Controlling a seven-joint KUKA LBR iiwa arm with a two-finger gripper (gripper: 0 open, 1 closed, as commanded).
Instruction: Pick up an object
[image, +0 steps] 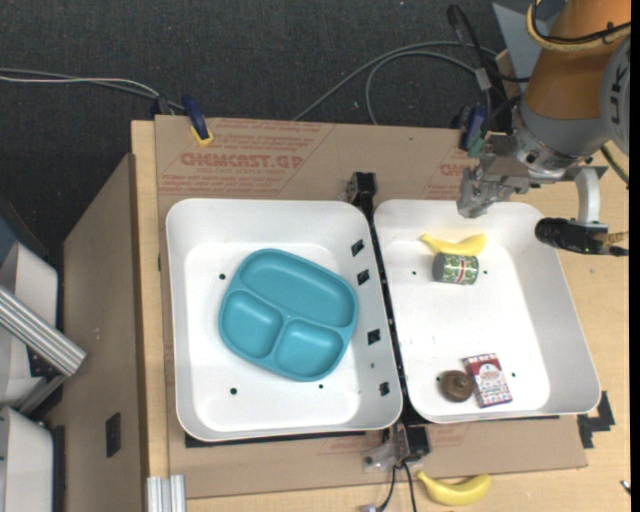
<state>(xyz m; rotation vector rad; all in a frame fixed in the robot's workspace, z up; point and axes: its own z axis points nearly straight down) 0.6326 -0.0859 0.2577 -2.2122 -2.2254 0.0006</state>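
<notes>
In the right bin (545, 300) lie a yellow banana (452, 242) near the back, a small green can (456, 268) on its side just in front of it, a brown round piece (456, 386) and a red-and-white card box (489, 380) near the front. My gripper (478, 200) hangs over the right bin's back rim, a little behind and to the right of the banana. Nothing shows between its tips.
The left bin (200, 300) holds a blue divided plate (289, 313). A black divider with clips (372, 290) runs between the bins. A second banana (455, 488) lies on the bench in front of the bins. Cables and a blue clamp (197, 118) sit behind.
</notes>
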